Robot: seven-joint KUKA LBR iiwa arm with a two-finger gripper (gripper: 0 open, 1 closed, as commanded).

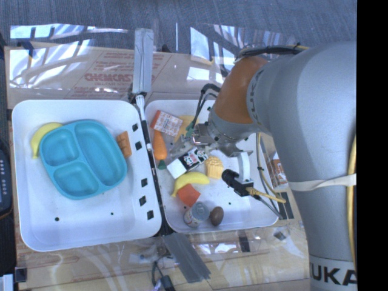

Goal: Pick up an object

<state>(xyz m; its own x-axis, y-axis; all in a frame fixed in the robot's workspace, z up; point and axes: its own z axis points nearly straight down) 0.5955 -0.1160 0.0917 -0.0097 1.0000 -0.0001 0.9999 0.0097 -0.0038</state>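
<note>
Brightness: bright, even daylight tone.
Glare: white streaks on the clear sheet [66,35] along the top, and on the arm [315,120].
Shadows: soft, beneath the arm.
Sharpness: mildly soft, small items lack detail.

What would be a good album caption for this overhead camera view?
Grey KUKA arm reaches into the right bin of toy food, while a blue divided plate sits in the left bin.

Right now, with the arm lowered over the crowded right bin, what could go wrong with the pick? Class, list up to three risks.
1. The toys lie packed together: the banana touches the red block, so a grab may catch two or slip.
2. The carrot lies against the bin's wall, leaving the gripper little room.
3. The arm hides part of the bin.
</note>
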